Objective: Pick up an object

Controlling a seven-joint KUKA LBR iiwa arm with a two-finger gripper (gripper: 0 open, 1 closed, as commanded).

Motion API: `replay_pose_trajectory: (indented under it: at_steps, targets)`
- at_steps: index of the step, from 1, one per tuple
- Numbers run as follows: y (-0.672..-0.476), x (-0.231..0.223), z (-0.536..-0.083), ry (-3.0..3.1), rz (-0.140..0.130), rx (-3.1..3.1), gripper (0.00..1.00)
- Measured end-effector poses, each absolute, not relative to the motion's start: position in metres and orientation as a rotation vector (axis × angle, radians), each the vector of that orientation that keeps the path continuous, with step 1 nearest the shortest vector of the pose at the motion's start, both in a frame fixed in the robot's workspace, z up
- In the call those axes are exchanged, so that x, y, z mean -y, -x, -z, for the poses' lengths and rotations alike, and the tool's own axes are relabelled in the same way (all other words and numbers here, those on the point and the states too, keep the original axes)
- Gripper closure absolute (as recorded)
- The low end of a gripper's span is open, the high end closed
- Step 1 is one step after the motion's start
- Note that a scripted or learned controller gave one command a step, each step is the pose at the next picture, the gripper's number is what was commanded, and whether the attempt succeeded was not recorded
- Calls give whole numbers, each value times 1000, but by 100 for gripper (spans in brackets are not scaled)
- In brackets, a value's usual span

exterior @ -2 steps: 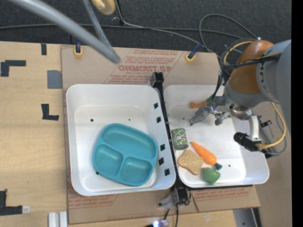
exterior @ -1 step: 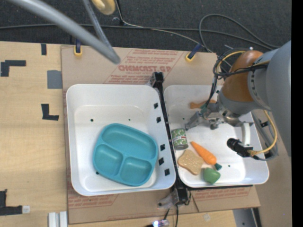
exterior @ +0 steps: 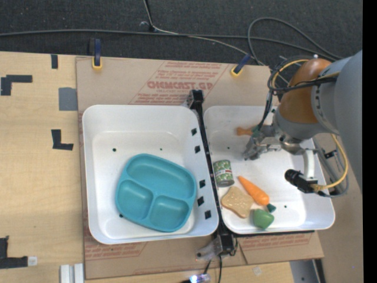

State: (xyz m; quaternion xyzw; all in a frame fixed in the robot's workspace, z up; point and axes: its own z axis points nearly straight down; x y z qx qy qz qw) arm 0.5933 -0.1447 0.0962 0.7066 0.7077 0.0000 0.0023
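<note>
The gripper (exterior: 254,151), its grip state impossible to tell, is being poised in the right bin (exterior: 294,217), near the carrot (exterior: 254,190); a misaligned descent risks closing on nothing.

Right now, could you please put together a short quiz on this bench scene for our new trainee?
1. True or false: the teal divided tray lies in the left bin.
2. Which item touches the carrot on its left side? A) the green can B) the toast slice C) the small orange piece
3. Fill in: the gripper sits over the ____ bin, in its far half.

Key
1. True.
2. B; the green can stands apart, further up the bin.
3. Right.
</note>
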Motion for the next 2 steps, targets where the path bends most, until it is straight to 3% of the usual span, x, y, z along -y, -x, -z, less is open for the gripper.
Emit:
replay_pose_trajectory:
  at_steps: [2]
  targets:
    - [-590, 130, -193, -2218, -3, -2222, 100]
